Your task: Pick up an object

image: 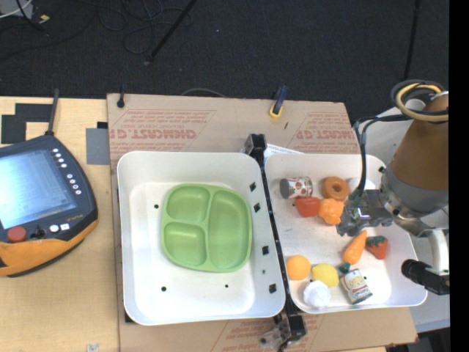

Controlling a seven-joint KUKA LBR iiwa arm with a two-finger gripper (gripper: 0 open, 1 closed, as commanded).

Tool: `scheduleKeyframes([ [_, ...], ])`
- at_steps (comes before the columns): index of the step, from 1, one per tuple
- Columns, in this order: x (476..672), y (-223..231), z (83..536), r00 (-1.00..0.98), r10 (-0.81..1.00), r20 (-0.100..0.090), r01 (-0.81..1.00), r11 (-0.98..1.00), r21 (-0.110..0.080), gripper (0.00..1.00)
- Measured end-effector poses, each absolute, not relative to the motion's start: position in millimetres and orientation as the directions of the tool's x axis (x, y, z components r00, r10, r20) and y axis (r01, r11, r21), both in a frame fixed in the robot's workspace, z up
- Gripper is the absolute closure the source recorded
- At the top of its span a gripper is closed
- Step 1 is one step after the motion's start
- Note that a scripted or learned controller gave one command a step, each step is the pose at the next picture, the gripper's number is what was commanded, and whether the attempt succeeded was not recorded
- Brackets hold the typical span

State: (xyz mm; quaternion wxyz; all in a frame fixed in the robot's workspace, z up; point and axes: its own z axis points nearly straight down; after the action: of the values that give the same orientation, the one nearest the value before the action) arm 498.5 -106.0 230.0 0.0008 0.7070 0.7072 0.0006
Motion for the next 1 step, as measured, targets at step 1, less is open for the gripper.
scheduleKeyframes([
  [1,544.7,-76.6,226.8,-0.003,1.0,0.001,1.0,0.003,0.0,1.0],
])
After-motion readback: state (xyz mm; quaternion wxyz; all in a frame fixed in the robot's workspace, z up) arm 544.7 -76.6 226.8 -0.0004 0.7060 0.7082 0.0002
